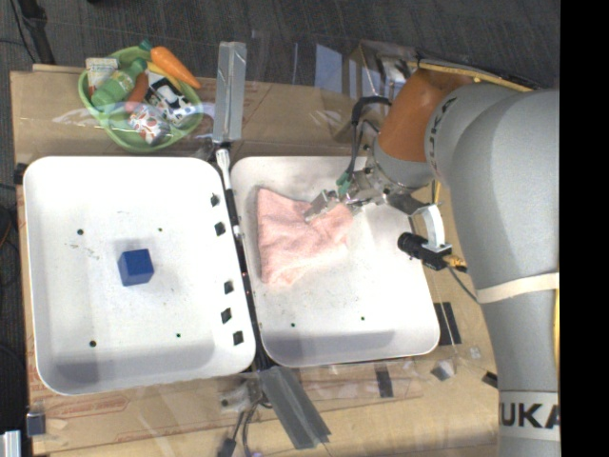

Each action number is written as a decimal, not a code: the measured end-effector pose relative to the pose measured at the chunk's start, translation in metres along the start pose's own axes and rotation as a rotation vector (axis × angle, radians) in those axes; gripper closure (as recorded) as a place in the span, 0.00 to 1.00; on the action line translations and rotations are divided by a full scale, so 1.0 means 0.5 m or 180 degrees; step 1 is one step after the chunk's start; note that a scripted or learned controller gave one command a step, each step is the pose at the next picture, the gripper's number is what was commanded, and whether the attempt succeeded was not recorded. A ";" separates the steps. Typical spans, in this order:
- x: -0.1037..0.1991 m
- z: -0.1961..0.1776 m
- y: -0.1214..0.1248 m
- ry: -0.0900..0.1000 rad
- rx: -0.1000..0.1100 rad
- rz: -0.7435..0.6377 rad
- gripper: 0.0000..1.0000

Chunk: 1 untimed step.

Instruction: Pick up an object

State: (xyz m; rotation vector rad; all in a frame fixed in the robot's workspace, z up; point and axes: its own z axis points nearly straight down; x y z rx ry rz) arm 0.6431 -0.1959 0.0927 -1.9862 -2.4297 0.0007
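Pink cloth [295, 234] crumpled in right bin [400, 336], upper corner touching tool [333, 198], finger state impossible to tell; blue cube [136, 267] alone in left bin [57, 198]; green bowl [143, 141] of toys on counter [285, 103] behind.

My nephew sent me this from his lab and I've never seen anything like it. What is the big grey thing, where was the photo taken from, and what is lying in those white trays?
One camera above the bench looks down at a slant. The grey thing is a robot arm reaching in from the right. Its gripper sits at the upper edge of a pink cloth in the right bin; whether it holds the cloth I cannot tell. The left bin holds a blue cube. Behind the bins stands a green bowl of small toys.
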 end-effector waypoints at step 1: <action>0.038 0.001 -0.029 -0.0002 0.0000 -0.0491 0.00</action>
